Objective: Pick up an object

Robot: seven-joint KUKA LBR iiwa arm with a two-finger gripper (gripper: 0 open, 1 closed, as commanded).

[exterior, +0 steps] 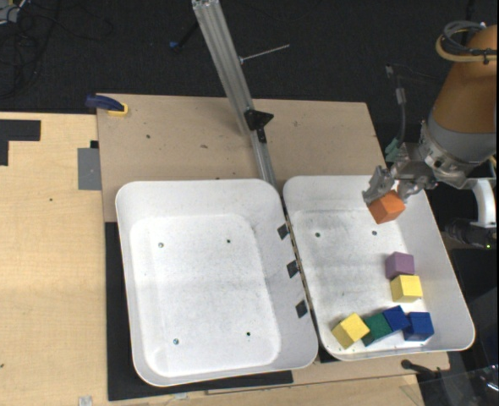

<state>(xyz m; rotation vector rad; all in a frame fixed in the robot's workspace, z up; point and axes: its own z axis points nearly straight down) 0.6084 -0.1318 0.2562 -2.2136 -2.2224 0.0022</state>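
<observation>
An orange block (388, 207) hangs above the back of the right bin (342, 244), held between the fingers of my gripper (386, 194), which is shut on it. The arm reaches in from the right, its orange band high at the frame's right side. In the bin's front right part lie a purple block (400, 265), a yellow block (407, 288), another yellow block (349, 330), a green block (375, 326) and two blue blocks (408, 321), clustered near the front wall.
The left bin (199, 277) sits beside the right one, joined by black clips. A slanted aluminium rail (233, 74) rises behind the bins. A wooden bench surface surrounds both bins.
</observation>
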